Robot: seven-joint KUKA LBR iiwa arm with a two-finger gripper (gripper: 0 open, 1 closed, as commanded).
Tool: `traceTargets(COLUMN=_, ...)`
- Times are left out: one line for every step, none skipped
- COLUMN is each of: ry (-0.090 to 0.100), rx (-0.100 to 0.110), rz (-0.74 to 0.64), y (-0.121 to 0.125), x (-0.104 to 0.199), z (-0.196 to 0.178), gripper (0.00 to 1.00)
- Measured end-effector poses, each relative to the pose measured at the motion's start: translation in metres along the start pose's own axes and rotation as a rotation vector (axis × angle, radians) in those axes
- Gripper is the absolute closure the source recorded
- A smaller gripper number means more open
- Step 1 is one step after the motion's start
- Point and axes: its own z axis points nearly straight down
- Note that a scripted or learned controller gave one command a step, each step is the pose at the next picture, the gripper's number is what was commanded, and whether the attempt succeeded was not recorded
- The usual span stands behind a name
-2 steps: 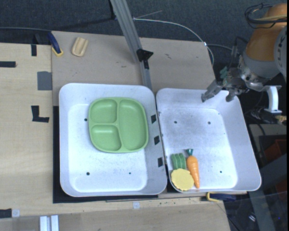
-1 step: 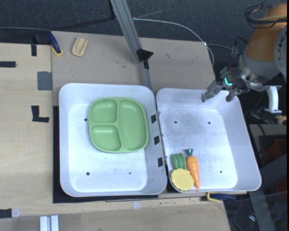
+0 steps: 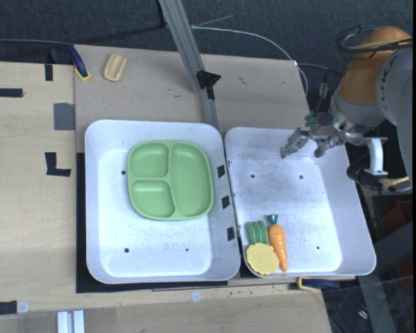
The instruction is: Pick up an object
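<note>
Where bin corner narrows, orange carrot with green top.

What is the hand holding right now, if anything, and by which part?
Nothing. The hand hangs open over the far edge of the right bin, with nothing between its fingers. The carrot lies apart, at that bin's near edge.

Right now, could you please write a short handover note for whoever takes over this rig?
Gripper: open, holding nothing, above the far edge of the right bin.
Things: carrot, a green piece and a yellow disc clustered at the right bin's near-left corner. Green tray lies in the left bin.
Done: nothing picked.
Left: move to the cluster, grasp one item, lift.
</note>
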Motion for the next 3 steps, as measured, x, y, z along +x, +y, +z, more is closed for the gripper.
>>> traceTargets(ry=0.0, rx=-0.001, rz=-0.001, y=0.008, x=-0.004, z=0.057, gripper=0.0)
traceTargets(ry=-0.001, rx=-0.004, rz=-0.001, y=0.008, x=-0.003, z=0.069, gripper=0.0)
traceTargets(ry=-0.002, rx=-0.004, rz=-0.003, y=0.008, x=-0.002, z=0.058, gripper=1.0)
